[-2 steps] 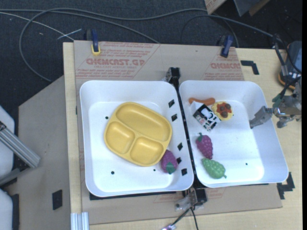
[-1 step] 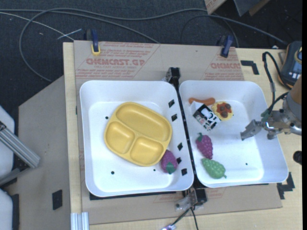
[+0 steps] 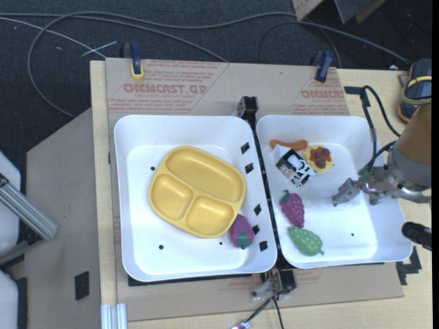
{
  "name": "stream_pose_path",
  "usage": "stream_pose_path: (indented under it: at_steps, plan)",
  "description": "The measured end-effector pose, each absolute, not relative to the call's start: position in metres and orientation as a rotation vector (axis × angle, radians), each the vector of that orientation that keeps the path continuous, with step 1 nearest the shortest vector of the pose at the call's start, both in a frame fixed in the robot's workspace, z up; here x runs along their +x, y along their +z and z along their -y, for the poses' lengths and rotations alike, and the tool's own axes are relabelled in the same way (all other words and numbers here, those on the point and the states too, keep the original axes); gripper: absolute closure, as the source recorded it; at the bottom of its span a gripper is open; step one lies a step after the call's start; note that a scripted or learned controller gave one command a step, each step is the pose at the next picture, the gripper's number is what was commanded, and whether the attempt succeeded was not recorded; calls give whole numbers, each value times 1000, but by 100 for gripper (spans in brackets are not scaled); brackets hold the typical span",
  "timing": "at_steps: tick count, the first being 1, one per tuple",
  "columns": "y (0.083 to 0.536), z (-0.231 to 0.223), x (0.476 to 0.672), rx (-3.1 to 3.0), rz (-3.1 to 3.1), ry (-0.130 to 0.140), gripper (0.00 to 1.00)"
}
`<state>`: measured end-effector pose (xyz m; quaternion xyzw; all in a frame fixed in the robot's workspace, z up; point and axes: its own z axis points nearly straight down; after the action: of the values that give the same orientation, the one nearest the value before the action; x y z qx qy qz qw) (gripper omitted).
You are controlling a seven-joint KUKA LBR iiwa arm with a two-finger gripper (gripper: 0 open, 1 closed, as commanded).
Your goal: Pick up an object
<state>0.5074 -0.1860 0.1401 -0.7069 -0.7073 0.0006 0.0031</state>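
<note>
Hovering pincer (image 3: pixel 345 192) over right bin (image 3: pixel 357 242), arm edge-cropped.

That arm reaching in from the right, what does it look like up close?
The thick rounded arm shows an orange-tan band above a grey wrist. At its tip sits a small grey metal claw with thin fingers, and a black cable loops alongside it.

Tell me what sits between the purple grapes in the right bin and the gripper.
Nothing: in the camera view, only bare white bin floor separates the purple grapes from the gripper.
</note>
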Motion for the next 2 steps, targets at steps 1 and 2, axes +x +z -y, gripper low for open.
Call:
stream_pose_path:
  at_steps: [1,2]
  plan:
    - [87,185,506,-2216,2216,3,0]
    - [101,186,508,-2221,2220,-3,100]
